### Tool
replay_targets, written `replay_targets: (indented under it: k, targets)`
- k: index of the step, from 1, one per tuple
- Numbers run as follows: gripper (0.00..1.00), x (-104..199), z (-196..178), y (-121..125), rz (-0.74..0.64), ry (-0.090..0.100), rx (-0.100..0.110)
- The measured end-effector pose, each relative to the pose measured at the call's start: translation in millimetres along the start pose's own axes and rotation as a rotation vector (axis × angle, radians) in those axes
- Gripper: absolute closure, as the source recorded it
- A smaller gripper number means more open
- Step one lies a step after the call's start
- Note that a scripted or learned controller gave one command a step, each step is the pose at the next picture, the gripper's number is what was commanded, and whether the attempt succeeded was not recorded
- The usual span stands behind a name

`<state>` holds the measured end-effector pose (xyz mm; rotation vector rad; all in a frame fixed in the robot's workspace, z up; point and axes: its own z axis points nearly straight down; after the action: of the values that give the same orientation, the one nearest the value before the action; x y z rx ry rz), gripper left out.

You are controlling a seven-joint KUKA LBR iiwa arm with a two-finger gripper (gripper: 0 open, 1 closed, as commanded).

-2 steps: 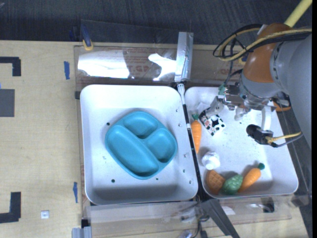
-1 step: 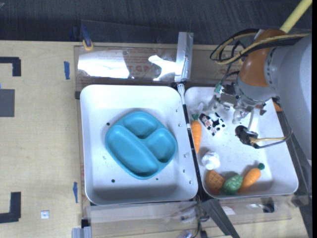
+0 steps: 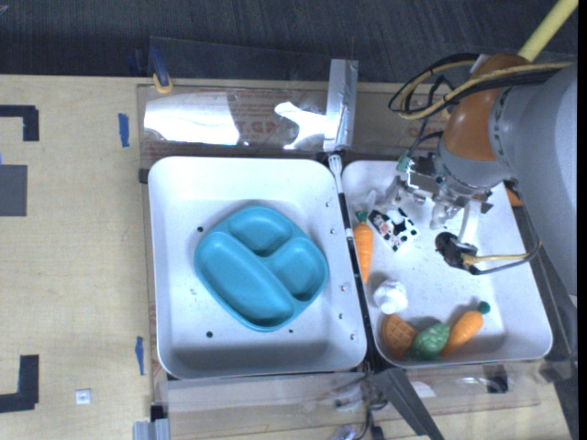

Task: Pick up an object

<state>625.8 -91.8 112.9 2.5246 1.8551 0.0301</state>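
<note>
Right-hand bin (image 3: 537, 337) with candidate objects for the pick. A carrot-shaped toy (image 3: 364, 248) lies lengthwise against the bin's left wall at about 9 o'clock from the bin centre; a second orange carrot (image 3: 465, 326) with a green top lies tilted at about 5 o'clock, touching a green lumpy piece (image 3: 430, 339), which in turn touches a rounded orange piece (image 3: 397, 334) at 6 o'clock. A small white object (image 3: 392, 295) sits just above that cluster, and a small black-and-white figure (image 3: 397, 229) lies near the gripper (image 3: 438, 200), at roughly 8 o'clock from it.

Judged by appearance, these are light, stiff, smooth play-food pieces — likely slippery on their rounded flanks and not fragile. The carrots would best be taken across the narrow axis at mid-length; the clustered pieces offer little finger clearance.

The gripper hangs over the bin's upper part at about 12 o'clock — whether its pincer is spread or pressed together cannot be told, and nothing is seen between its tips. The left bin (image 3: 174, 246) holds a blue divided tray (image 3: 261, 266).
</note>
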Motion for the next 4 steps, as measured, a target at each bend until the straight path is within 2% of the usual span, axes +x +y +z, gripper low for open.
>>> replay_targets:
  k: [1, 2, 3, 4]
  targets:
    - [1.00, 2.6, -13.3, 3.1, -0.004, 0.002, -0.011]
    - [1.00, 78.3, -73.4, -97.9, -0.191, -0.006, 0.021]
    - [1.00, 28.9, -150.2, -61.1, -0.412, -0.008, 0.015]
    - [1.00, 46.7, -99.4, -106.8, -0.579, -0.004, 0.024]
